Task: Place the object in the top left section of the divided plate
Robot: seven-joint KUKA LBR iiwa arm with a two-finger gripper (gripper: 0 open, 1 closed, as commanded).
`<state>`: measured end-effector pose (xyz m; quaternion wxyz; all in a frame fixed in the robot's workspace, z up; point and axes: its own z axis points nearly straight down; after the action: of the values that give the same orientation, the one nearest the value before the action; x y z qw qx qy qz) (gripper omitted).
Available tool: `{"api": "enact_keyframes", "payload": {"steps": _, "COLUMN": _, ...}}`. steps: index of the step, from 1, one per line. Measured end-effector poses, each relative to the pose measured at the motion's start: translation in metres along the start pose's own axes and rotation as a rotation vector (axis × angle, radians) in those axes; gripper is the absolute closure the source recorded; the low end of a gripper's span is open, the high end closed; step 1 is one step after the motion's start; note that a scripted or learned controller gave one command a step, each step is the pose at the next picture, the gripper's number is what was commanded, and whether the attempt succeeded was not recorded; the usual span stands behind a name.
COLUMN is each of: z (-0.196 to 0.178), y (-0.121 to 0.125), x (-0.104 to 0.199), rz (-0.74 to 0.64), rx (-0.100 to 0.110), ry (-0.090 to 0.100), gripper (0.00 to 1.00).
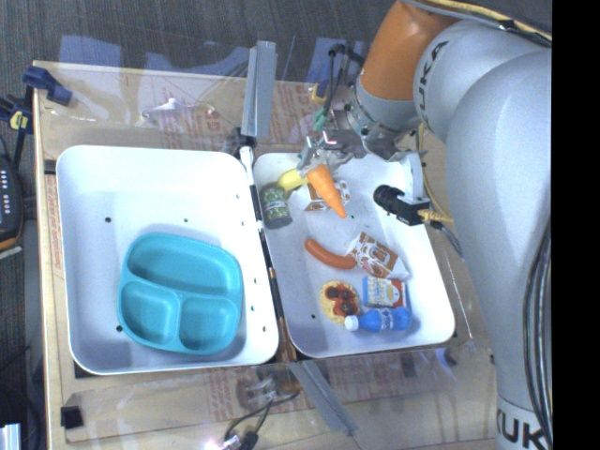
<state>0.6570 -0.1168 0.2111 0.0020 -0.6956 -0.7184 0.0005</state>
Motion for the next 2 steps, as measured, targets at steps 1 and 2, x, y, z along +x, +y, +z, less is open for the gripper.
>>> {"api": "enact_keyframes", "payload": {"steps": 1, "z": 0.021, "y": -0.089, "x": 0.065, "rz": -0.023, "rx": 0.002, "ry": -0.003, "gripper": 1.0}}
{"api": "enact_keyframes", "payload": {"steps": 2, "z": 0.004, "y": -0.157, "x": 0.136, "rz": -0.003, "rx": 0.001, "ry": -0.002, "gripper": 1.0}}
